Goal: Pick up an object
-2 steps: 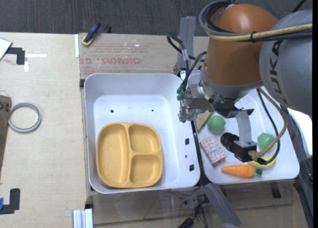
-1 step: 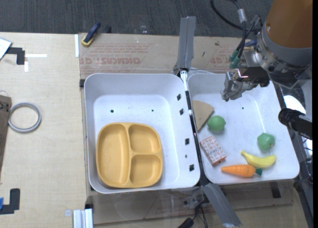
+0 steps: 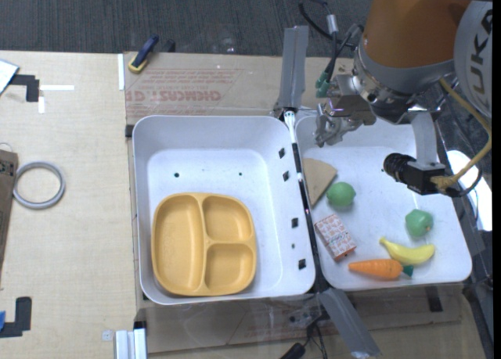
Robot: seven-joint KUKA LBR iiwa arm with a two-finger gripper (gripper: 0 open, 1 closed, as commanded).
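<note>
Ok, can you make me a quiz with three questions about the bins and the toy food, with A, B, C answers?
1. Where is the yellow tray?
A. left bin
B. right bin
C. on the cardboard

2. How many green balls are in the right bin?
A. one
B. two
C. four

3. What is the gripper doing?
A. carrying the banana
B. carrying the carrot
C. hanging over the right bin's far end

Answers: 1 A, it lies in the left bin. 2 B, two round green ones. 3 C, the banana and carrot lie on the bin floor.

A grey arm [image 3: 477,29] with a broad orange band [image 3: 411,5], black cables trailing above its metal pincer [image 3: 333,132].
</note>
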